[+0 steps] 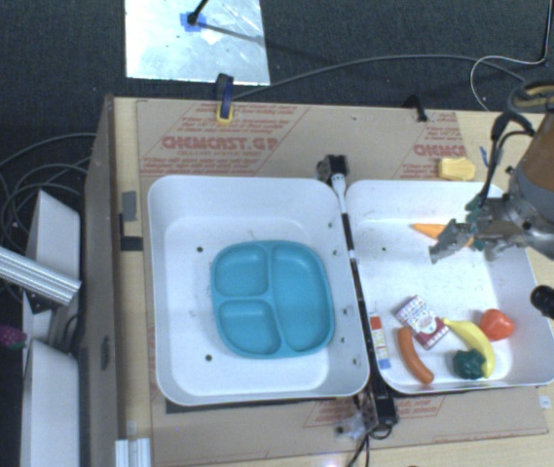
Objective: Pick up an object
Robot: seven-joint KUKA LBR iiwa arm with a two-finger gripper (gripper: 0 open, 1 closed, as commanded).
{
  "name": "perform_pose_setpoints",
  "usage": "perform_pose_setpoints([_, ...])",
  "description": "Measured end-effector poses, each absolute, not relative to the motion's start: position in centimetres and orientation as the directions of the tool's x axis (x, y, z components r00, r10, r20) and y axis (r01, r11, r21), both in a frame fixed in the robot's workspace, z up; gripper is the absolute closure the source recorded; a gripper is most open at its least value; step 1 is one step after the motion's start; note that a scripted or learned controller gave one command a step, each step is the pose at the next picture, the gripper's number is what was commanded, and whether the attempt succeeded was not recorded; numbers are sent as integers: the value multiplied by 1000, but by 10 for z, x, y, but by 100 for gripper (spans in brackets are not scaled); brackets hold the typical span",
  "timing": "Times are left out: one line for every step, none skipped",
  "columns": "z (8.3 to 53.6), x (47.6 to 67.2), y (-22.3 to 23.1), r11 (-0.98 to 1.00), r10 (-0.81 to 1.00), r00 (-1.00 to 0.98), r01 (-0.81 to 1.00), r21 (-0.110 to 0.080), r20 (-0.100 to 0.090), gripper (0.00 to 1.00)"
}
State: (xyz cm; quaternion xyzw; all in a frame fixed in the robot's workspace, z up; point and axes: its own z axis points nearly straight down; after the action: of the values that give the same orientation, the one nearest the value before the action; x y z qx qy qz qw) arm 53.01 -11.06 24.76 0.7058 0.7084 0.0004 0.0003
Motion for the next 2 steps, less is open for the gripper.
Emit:
perform_pose_setpoints([149, 492, -114, 1, 1000, -1, 1000, 0, 0, 0])
perform_pose_setpoints([101, 487, -92, 2, 1000, -2, 1000, 1, 0, 0])
